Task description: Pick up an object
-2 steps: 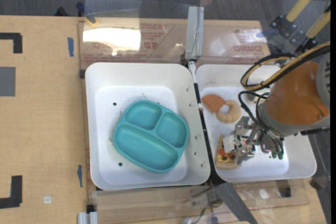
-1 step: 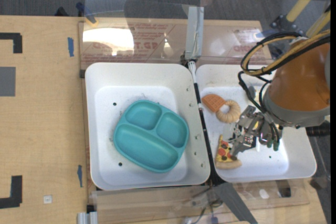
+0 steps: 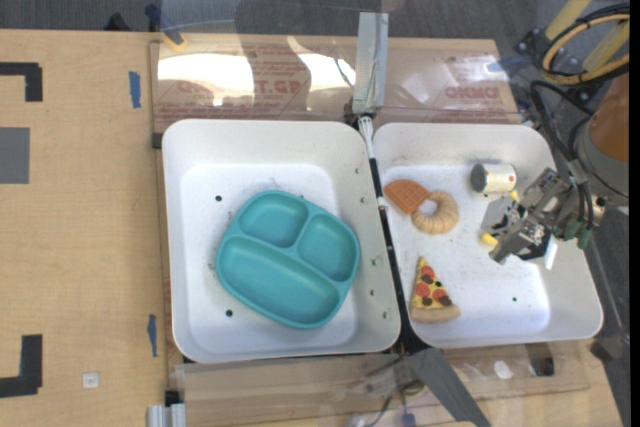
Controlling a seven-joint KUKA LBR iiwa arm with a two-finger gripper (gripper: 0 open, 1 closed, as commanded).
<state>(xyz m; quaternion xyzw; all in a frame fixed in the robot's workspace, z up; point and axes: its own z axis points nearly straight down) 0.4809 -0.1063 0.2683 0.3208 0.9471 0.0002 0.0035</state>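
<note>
Teal divided plate (image 3: 288, 258) in left bin (image 3: 190, 165), fingers (image 3: 515, 240) low in right bin (image 3: 570, 315) near a yellow piece (image 3: 489, 237), grip unclear

A teal divided plate (image 3: 288, 258) sits in a white bin (image 3: 190, 165); the pizza slice (image 3: 432, 292) is yellow, dotted red.

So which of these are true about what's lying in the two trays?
1. The teal divided plate lies in the left tray. True.
2. The toy pizza slice sits on that plate. False: it lies in the right tray.
3. The ring-shaped pastry touches the orange-brown piece beside it. True.
4. The gripper hovers over the left tray. False: it is over the right one.
5. A small cylinder lies in the right tray. True.
</note>
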